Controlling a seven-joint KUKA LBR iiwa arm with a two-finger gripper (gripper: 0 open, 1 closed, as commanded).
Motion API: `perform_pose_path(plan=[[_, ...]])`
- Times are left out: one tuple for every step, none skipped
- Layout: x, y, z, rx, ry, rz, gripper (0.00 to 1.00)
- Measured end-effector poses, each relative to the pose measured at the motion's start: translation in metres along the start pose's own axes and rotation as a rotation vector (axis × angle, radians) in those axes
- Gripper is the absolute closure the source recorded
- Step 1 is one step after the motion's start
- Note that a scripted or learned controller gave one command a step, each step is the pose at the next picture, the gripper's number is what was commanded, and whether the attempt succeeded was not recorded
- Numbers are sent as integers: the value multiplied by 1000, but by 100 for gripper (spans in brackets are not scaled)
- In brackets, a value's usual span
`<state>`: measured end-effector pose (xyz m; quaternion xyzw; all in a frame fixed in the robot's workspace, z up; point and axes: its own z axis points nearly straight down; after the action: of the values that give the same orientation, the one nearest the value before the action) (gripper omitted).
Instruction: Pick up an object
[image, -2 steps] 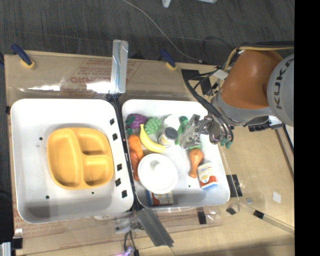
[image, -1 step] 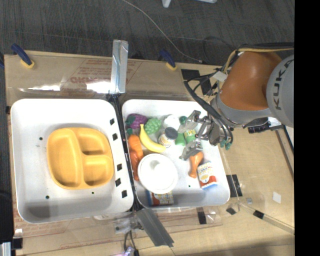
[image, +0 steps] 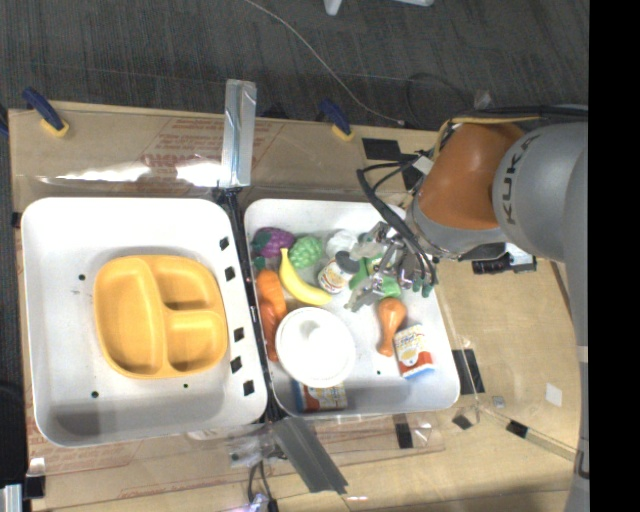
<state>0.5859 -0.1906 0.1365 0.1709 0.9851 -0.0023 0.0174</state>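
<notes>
**Carefully now: the claw is hovering over a crowded bin**

Seen from the camera above, the claw is hanging low inside the right bin, toward that bin's far right part, and whether it is apart or together I cannot tell; nothing is visibly sitting between its tips. Beneath and just beside it, a small round jar and some green toy pieces are crowding together. The likeliest thing to take is the orange drumstick, which is lying just nearer than the claw, touching or nearly touching a small packet at the bin's near right corner.

To do this step well, the arm is probably best coming straight down with the tips set across the drumstick's narrow width, not along it, and clear of the packet and the bin wall. A yellow banana and a white bowl are lying toward the bin's left and middle, so drifting leftward risks a cluttered, glancing grip.

The drumstick's long axis is running roughly from the far edge to the near edge of the surface, tilting slightly, with its fatter end farther away and its thin end pointing toward the near edge. The left bin is carrying a yellow divided tray, well apart from the work.
</notes>
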Motion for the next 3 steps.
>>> perform_pose_path(plan=[[51,-24,33,3,9,35,0],[107,-24,39,4,32,212,0],[105,-23,29,3,29,204,100]])
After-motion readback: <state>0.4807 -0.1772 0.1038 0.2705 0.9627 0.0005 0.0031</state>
